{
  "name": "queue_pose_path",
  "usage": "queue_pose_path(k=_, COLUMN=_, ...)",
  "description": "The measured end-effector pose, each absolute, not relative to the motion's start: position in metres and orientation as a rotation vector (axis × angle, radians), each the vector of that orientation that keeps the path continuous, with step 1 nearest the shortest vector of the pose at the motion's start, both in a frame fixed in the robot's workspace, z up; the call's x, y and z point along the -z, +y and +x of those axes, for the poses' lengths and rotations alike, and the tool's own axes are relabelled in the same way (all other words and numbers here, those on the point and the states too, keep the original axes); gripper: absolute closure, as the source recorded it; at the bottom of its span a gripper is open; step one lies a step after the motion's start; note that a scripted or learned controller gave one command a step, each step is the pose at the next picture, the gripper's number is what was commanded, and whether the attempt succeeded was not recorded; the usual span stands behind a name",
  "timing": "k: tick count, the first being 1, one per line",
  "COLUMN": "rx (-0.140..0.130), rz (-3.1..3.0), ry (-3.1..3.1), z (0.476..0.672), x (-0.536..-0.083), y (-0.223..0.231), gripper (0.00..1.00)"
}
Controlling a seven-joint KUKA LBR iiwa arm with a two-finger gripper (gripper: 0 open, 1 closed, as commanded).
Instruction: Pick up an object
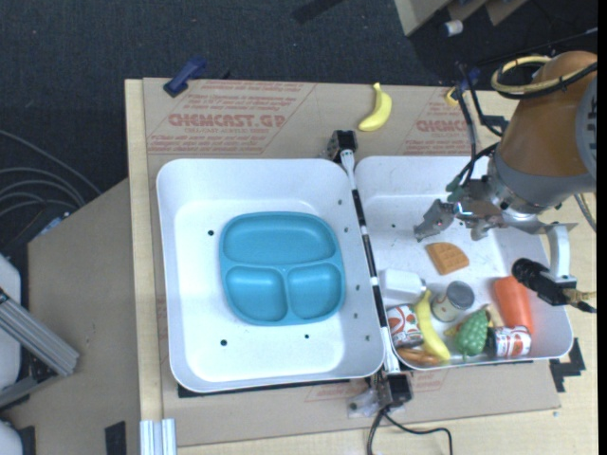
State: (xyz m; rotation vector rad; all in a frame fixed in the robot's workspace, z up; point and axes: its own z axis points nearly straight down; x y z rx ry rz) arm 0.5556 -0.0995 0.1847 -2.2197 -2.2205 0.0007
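**Flat toast piece lies just under the gripper**

The gripper (pixel 438 222) hangs over the right bin (pixel 398 183), its fingers spread and holding nothing. Just beside it, toward the bin's front, lies an orange toast piece (pixel 446 256), flat on the white floor. It looks light and stiff, likely toy plastic, so slippery; its low profile gives little to grab, and pinching across its short edges seems best. The carrot (pixel 513 304) and green toy (pixel 471 334) crowd the front corner, well clear of it
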Motion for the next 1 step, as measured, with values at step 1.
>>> queue_pose_path(k=1, rx=-0.001, rz=-2.222, ry=-2.22, z=0.569, x=-0.0844, y=-0.141, gripper=0.0)
